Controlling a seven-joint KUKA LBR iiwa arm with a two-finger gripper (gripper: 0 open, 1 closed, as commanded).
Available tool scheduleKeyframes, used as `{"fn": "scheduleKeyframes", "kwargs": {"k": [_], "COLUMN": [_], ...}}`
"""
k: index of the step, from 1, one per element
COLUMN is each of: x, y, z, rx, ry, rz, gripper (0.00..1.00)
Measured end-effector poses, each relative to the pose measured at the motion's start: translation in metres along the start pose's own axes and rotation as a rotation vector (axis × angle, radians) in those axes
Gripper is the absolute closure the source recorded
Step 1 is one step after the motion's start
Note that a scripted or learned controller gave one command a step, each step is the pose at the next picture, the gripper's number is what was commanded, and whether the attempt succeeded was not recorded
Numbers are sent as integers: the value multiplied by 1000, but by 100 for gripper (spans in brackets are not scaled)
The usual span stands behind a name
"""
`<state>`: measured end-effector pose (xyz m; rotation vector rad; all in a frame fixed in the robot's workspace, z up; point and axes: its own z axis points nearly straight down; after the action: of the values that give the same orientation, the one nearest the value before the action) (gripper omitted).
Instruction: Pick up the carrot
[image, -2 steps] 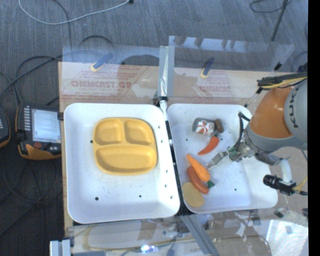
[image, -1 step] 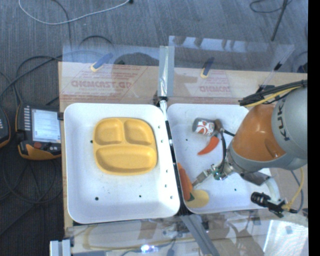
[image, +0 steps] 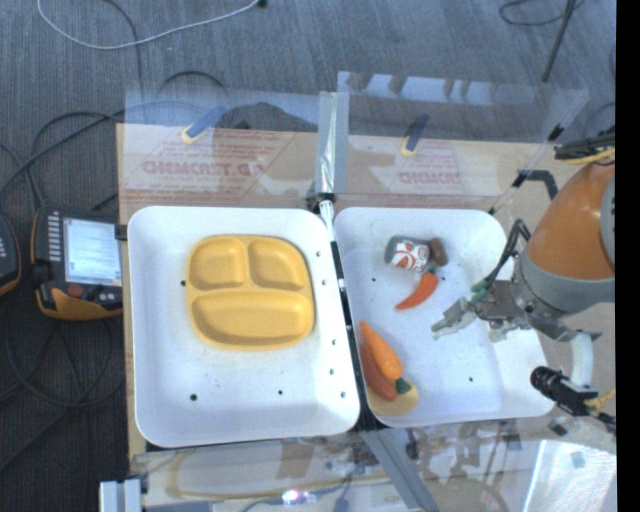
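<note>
The arm reaches in from the right, its orange band over the right bin's right edge and its grey wrist angled left and slightly down into that bin. The gripper hangs over the bin's bare white floor, right of centre, with its thin fingers pointing left; they look slightly parted and nothing sits between them. The carrot lies in the lower left part of the same bin, close to the left wall, well apart from the gripper. It is a stout orange body, tapering to a point at its upper left end, with a small green tip at its lower right end. Its lower end rests against a pale yellow piece at the bin's front wall. Between carrot and gripper, higher up, lies a thin curved orange-red pepper with a dark stem end, and just above that a small red and white can on its side with a brown object touching its right end. The left bin holds a yellow divided plate with three compartments, lying flat near the middle.
</note>
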<state>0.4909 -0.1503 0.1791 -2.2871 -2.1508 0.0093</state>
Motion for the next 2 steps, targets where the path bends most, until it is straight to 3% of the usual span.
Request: {"fn": "scheduleKeyframes", "kwargs": {"k": [1, 2], "x": [49, -3], "y": [-10, 67], "z": [70, 36], "rx": [1, 1], "ry": [4, -1], "rz": [-76, 83], "gripper": [0, 0]}}
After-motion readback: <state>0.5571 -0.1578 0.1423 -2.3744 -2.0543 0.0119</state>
